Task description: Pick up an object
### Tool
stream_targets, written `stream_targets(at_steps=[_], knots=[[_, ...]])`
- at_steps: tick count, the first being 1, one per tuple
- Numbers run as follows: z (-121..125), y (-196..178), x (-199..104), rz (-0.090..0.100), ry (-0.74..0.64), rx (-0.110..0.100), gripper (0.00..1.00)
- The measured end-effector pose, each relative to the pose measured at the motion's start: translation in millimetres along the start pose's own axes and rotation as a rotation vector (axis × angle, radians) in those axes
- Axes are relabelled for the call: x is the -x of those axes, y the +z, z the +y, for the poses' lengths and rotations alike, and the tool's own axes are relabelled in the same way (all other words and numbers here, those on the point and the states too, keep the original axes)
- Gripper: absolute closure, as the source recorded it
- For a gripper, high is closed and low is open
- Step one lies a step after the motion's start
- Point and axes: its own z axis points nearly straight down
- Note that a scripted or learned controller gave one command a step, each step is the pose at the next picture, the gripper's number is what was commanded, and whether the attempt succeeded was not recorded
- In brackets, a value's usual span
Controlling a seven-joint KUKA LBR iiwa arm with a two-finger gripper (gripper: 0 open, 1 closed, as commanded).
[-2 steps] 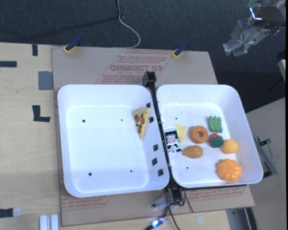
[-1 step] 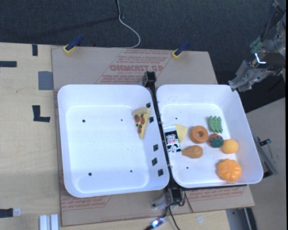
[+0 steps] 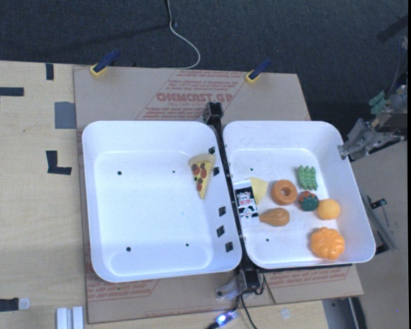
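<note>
A: Nearest us in the right bin [image 3: 342, 184] sits the orange pumpkin toy [image 3: 327, 243], close to the front wall. Do we go for that?

B: We could, though the wall crowds one side. Further in we see the brown pear-shaped piece [image 3: 275, 216], the yellow ball [image 3: 328, 209], the dark red-and-green piece [image 3: 307, 201] and the ringed doughnut [image 3: 283, 192], all packed near one another.

A: So we want something with room around it.

B: Yes. The pizza slice [image 3: 202, 173] lies alone in the left bin [image 3: 96, 184], near the divider. We judge it flat, so a pinch across its narrow width suits best.

A: And the tool?

B: The gripper [image 3: 359, 142] hangs past the right bin's far right rim; we cannot tell how it is set.
</note>
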Motion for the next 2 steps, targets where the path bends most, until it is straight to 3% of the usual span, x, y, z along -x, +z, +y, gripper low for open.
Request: stream_targets(at_steps=[1, 2], knots=[[2, -108, -40, -0.002, -0.008, 0.018, 1.0], [1, 7, -71, 0.001, -0.005, -0.008, 1.0]])
